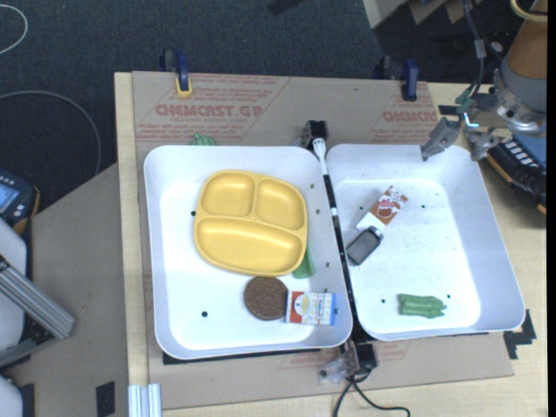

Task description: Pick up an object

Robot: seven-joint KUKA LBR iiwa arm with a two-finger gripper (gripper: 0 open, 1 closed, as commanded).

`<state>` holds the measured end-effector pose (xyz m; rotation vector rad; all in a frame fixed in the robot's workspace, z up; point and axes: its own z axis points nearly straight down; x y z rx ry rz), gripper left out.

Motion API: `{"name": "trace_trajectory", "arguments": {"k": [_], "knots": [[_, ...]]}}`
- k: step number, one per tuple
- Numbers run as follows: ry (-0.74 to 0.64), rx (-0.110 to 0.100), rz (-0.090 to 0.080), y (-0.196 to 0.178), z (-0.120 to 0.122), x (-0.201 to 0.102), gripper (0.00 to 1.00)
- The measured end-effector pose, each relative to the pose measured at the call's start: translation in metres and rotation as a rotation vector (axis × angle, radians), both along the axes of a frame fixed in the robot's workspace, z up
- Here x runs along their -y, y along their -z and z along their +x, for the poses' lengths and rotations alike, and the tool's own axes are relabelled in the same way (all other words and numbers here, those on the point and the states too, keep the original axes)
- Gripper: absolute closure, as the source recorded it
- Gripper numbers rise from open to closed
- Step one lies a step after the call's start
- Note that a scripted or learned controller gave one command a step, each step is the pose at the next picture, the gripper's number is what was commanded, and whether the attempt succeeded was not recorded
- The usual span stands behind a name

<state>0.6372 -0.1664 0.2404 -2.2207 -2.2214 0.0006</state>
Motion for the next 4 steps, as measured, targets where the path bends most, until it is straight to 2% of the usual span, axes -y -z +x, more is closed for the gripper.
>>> {"name": "trace_trajectory", "arguments": {"k": [1, 2, 3, 4], "knots": [[-0.001, 0.004, -0.001, -0.011, 0.001, 0.0, 1.0], [-0.001, 0.01, -0.002, -0.109, -0.065, -0.02, 1.0], [-0.004, -0.008, 0.004, -0.074, -0.133, -0.086, 1.0], [-0.01, -0.005, 0.004, -0.057, -0.149, -0.175, 1.0]]}}
